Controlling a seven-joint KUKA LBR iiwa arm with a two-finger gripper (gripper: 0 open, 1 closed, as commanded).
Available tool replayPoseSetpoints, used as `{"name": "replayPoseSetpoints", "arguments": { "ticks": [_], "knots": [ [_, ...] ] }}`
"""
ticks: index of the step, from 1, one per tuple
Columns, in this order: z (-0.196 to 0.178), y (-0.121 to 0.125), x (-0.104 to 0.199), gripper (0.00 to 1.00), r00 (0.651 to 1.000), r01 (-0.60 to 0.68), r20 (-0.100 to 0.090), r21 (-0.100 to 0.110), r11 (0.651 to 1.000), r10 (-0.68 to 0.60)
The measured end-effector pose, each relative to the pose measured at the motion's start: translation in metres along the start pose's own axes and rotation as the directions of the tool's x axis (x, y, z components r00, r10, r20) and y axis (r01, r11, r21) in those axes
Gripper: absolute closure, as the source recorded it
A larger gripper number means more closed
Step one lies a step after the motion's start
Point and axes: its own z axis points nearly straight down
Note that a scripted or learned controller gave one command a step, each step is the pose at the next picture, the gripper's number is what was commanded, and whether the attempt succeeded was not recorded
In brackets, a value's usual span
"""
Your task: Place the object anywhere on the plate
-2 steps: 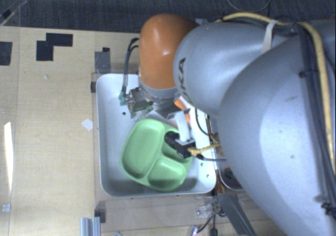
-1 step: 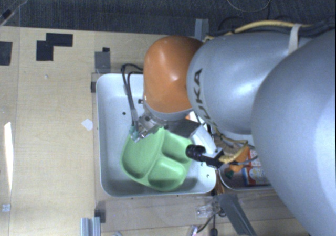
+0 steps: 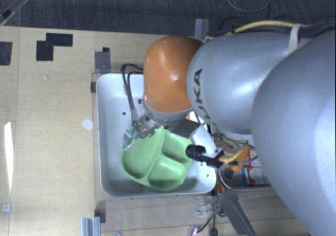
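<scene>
Plate (image 3: pixel 155 164) is what we take the green divided dish to be; it lies in the white bin (image 3: pixel 107 125), toward the near edge and a little toward the right wall. In the camera view, the arm (image 3: pixel 231 88) reaches over this bin and its orange band (image 3: pixel 167 75) covers the far part of it. We see the gripper (image 3: pixel 137 131) at the plate's far left rim, but whether it carries anything we cannot tell. The object to place we cannot identify. At the right, past the bin wall, some small colourful items (image 3: pixel 251 172) lie partly hidden under the arm. We judge the plate to be light, stiff, smooth plastic that may slide when pushed, so the object should come down gently inside a compartment.
</scene>
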Motion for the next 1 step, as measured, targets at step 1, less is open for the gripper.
{"name": "replayPoseSetpoints", "arguments": {
  "ticks": [1],
  "knots": [
    [0.0654,-0.0640,-0.0385,0.00,0.998,-0.059,0.000,0.002,0.998,0.059]
  ]
}}
